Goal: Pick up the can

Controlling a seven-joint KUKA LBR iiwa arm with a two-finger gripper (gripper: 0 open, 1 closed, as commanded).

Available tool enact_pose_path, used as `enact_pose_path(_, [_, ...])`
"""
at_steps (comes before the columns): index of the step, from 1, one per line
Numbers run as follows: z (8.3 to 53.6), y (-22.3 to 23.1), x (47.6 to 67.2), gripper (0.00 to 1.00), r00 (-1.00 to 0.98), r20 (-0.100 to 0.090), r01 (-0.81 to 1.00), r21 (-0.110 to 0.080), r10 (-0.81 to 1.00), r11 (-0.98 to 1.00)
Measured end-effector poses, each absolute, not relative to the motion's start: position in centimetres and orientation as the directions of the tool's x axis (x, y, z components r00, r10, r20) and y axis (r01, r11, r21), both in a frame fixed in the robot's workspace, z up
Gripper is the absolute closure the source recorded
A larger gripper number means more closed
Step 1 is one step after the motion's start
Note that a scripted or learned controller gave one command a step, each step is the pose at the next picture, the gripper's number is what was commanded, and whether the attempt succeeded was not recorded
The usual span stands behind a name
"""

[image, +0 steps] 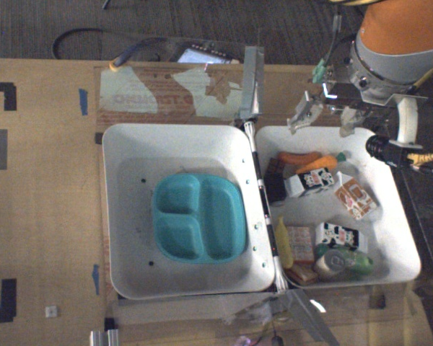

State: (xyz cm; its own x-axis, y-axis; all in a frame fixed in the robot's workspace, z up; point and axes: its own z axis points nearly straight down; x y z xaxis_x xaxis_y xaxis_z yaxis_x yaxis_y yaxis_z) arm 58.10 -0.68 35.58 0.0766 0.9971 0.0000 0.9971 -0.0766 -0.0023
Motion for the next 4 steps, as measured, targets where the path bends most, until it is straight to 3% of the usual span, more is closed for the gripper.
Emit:
enact_pose_path(1, [24.5,-0.1,64.0,0.0,0.017,0.0,1.0,-0.002,1.0,-0.017])
enact_pose_path(2, [25.7,0.0,64.1,1.0,0.017,0.0,1.0,0.003,1.0,-0.017])
enact_pose_path(3, [30.5,-5.7,66.7,1.0,0.226,0.0,0.974,0.005,0.974,-0.226])
enact_pose_path(4, [28.6,-6.7,63.3,1.0,0.221,-0.001,0.975,-0.002,0.975,-0.221])
